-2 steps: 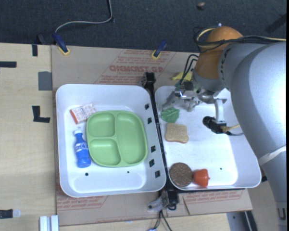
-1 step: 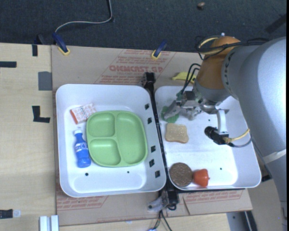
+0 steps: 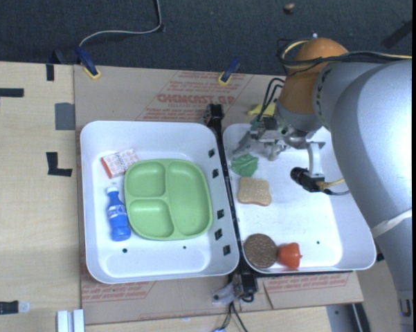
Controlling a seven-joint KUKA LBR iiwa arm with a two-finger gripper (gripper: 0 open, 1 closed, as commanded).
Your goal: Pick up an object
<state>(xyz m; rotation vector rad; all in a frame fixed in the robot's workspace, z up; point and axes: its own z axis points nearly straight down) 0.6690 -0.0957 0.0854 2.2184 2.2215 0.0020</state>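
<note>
1. My gripper (image 3: pixel 252 144) hangs over the right bin (image 3: pixel 332 234), just above the green object (image 3: pixel 245 164); I cannot tell its state.
2. Descending off-centre could nudge it against the bread slice (image 3: pixel 254 191) or the bin wall.

Grey arm in from right, orange band above wrist, gripper (image 3: pixel 257 142) low, pointing left

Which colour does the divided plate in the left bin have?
The divided plate is light green, seen in the camera view.
</note>
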